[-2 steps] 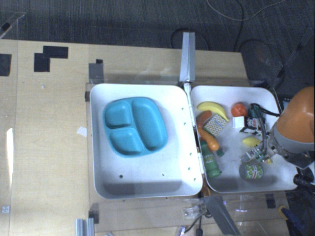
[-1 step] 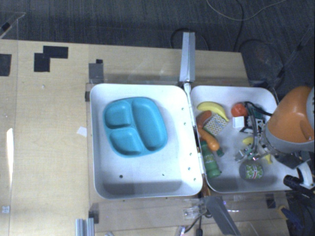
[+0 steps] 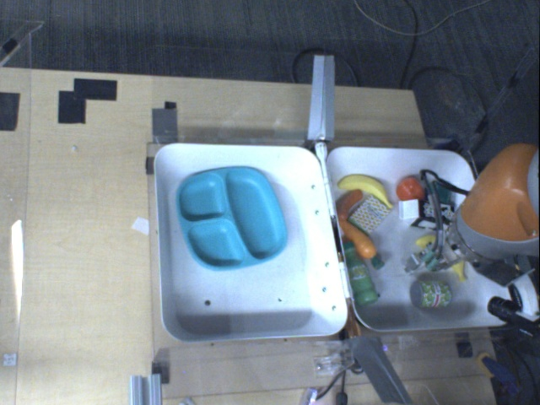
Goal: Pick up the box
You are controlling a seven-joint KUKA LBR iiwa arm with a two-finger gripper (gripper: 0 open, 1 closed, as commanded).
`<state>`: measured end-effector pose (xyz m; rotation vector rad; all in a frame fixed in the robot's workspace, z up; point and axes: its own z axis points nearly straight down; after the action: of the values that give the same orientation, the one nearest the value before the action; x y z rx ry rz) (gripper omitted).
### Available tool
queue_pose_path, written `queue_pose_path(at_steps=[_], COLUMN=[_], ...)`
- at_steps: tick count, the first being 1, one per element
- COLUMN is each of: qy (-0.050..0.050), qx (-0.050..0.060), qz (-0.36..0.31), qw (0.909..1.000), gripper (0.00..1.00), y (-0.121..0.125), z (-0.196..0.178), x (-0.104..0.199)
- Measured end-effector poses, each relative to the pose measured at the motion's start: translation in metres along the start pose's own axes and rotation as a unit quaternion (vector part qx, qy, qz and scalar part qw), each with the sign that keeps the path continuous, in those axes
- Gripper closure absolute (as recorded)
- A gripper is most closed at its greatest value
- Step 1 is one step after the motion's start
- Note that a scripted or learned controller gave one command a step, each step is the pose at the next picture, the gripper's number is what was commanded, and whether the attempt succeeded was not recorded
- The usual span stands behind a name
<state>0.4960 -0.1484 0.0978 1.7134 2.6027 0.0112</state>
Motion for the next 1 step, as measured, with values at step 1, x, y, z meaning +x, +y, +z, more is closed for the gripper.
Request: queue_pose_path(at_steps=[1], qy=[0.000], qx=[0.000], qz=[0.000], qw=[1.0000], gripper=[0.00], y=[0.0000], z=[0.0000], x=[0.0001])
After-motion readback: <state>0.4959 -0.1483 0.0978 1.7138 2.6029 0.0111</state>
